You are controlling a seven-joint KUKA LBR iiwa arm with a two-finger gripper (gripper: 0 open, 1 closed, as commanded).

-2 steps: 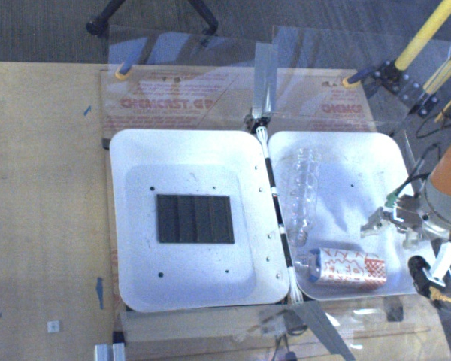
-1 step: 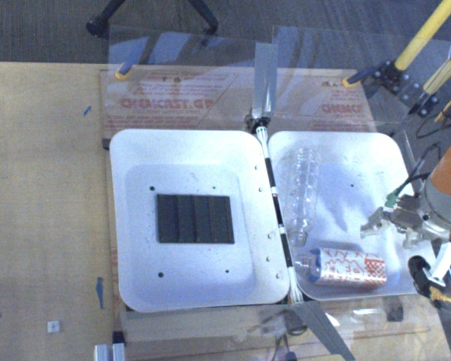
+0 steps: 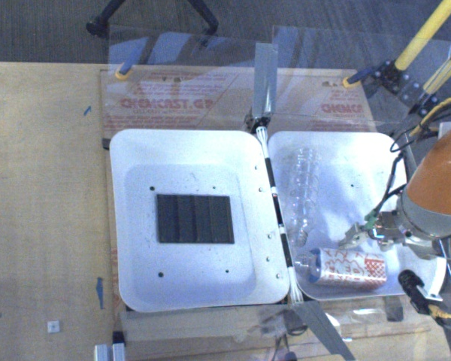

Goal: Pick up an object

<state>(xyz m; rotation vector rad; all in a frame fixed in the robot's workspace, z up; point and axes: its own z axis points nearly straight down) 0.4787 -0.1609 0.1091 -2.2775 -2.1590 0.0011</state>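
Can (image 3: pixel 348 268) just below pincer (image 3: pixel 358 234)

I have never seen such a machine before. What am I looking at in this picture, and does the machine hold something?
One camera looks down at a slant on a wooden bench. On it sit two shallow white bins side by side. The left bin holds a flat dark ribbed panel. The right bin holds a clear plastic bottle lying lengthwise and a can with red and white print lying on its side near the front edge. The robot arm, grey with an orange band, reaches in from the right. Its gripper, a two-finger hand, is just above the can. I see nothing between its fingers, so I would not say it holds anything.
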